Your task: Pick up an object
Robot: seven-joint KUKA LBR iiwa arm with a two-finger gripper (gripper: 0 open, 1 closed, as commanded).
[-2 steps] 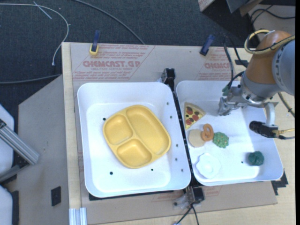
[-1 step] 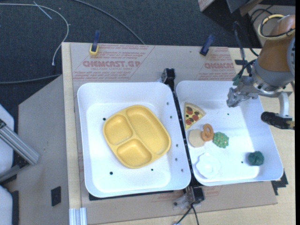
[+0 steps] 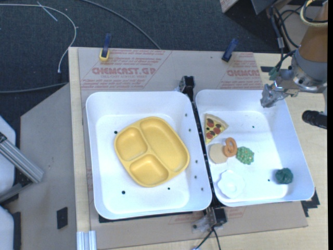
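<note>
Pizza slice (image 3: pixel 215 126), cookie (image 3: pixel 217 153), orange ring (image 3: pixel 230 147) and green pieces (image 3: pixel 245 155) are lying in the right bin (image 3: pixel 291 134); you're approaching. Claw (image 3: pixel 269 95) hovering at its far rim, holding nothing, finger state unclear; next, descend onto one

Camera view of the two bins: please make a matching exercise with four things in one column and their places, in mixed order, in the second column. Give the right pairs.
Things:
1. yellow tray
2. pizza slice
3. dark green ball
4. gripper

Places:
A. right bin, near right corner
B. left bin
C. above right bin's far right edge
D. right bin, far left part

Pairs: 1-B, 2-D, 3-A, 4-C
</note>
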